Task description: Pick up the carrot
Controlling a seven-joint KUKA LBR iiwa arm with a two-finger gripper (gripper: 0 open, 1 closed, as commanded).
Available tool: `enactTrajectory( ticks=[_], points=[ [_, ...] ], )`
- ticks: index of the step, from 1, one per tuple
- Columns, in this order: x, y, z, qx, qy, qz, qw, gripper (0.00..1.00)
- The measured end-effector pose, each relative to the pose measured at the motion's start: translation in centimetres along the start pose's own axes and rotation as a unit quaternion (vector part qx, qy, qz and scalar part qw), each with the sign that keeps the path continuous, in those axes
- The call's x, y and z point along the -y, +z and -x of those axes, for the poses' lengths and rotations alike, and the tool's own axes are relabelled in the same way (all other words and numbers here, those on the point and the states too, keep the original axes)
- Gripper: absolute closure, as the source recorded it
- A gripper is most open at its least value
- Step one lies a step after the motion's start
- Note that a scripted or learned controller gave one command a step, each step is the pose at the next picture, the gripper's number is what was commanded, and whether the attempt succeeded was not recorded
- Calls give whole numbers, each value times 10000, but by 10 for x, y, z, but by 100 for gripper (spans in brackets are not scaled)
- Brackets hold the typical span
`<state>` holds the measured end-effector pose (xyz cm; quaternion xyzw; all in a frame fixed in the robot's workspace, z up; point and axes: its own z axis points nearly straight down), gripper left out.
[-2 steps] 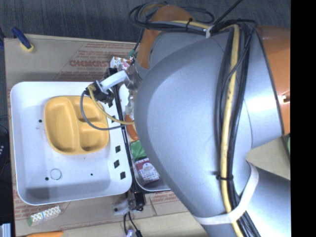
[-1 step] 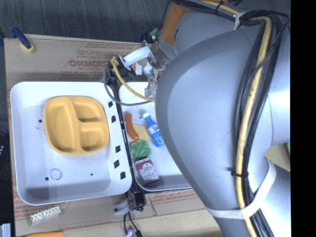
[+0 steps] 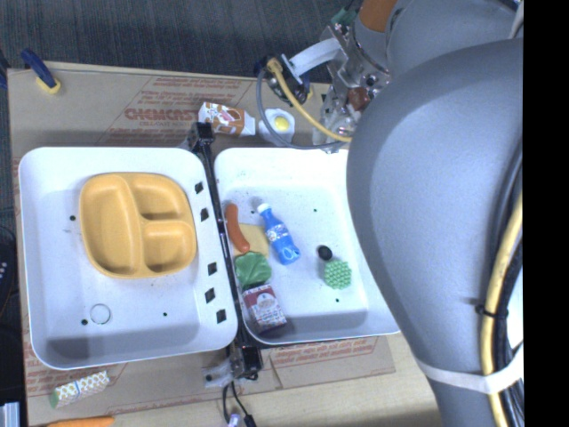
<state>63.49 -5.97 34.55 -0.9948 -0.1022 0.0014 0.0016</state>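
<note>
The carrot [image 3: 234,226], a slim orange-red stick, lies in the right bin [image 3: 302,172] close to its left wall, pointing from back to front. Its front end touches a green leafy piece [image 3: 252,268]. The gripper [image 3: 341,112] hangs over the right bin's back rim, well behind and to the right of the carrot, with cables looping around it. Nothing shows in its grasp. The grey arm [image 3: 436,194] hides the right side of this bin.
Beside the carrot lie a blue bottle [image 3: 278,236], a yellowish slab [image 3: 255,238], a red packet [image 3: 264,308], a green knobbly ball [image 3: 337,275] and a small black piece [image 3: 324,253]. The left bin [image 3: 44,265] holds a yellow divided tray [image 3: 138,223]. Small items sit behind the bins.
</note>
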Motion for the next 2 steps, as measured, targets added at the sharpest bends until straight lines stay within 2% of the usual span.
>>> enactTrajectory(
  ticks=[1, 2],
  points=[
    [-13, 85, 32, 21, -10, -8, 10000, 100],
    [-79, 51, 48, 7, -77, -6, 10000, 100]
  ],
)
